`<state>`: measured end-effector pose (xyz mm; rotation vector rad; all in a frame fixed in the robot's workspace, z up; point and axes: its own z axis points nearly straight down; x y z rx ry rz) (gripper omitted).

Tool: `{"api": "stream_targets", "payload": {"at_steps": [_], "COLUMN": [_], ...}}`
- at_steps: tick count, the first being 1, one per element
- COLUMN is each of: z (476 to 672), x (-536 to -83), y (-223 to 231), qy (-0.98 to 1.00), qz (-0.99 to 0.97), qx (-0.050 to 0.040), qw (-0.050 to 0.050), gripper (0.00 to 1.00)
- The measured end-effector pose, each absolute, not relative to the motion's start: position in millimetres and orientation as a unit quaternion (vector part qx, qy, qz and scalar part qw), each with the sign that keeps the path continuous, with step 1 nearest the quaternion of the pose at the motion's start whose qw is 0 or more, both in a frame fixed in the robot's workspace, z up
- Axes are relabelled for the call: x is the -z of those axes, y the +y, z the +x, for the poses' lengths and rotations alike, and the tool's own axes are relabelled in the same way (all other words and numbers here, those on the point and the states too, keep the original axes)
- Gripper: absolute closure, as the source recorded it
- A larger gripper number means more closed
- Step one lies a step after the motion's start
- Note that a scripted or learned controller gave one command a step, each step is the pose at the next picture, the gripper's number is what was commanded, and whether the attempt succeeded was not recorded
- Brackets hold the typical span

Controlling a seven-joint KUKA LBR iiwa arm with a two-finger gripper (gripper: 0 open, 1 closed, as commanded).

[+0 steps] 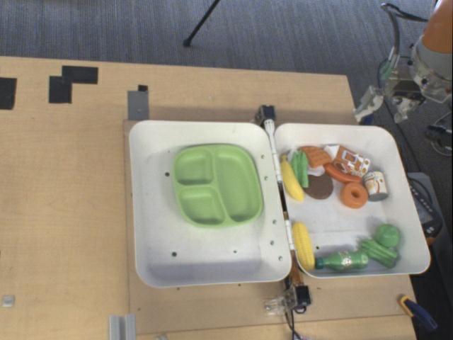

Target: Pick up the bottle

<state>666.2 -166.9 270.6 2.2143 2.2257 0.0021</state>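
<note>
Plainly, the bottle (343, 262) is the thing to take as the landmark: a green bottle lying on its side along the near wall of the right-hand bin (403, 183), its cap end toward the divider between the two bins. It lies flat rather than upright, so my judgement is that a grasp would have to come from above, across its narrow body. Just beside its cap end, toward the divider, a yellow corn cob (303, 245) lies lengthwise; at its other end a green vegetable (382, 245) sits close against it, perhaps touching. Being hemmed in at both ends and close to the wall, the bottle leaves little room for the jaws, I would guess.

Farther back from the bottle, at the far side of the same bin, a heap of toy food is crowded together: a banana (290, 180), an orange ring (354, 195), a brown disc (320, 187) and a small can (375, 184). Left of the bottle, across the divider, the other bin carries a green divided plate (216, 185).

The gripper (388, 99) hangs well apart from the bottle, beyond the far right corner of its bin and over the desk's edge, so the reach is not yet begun. It is small and blurred, tangled with cables; whether the jaws are apart or together I cannot tell. The arm above it is cut off by the frame edge. The bottle's label is too small to read.
</note>
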Motion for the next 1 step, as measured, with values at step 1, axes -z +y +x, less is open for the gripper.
{"api": "stream_targets", "payload": {"at_steps": [1], "z": [667.3], "x": [-282.0], "y": [-166.2], "qy": [0.711], "qz": [0.703], "qx": [-0.0016], "qw": [0.003], "gripper": [1.00]}}
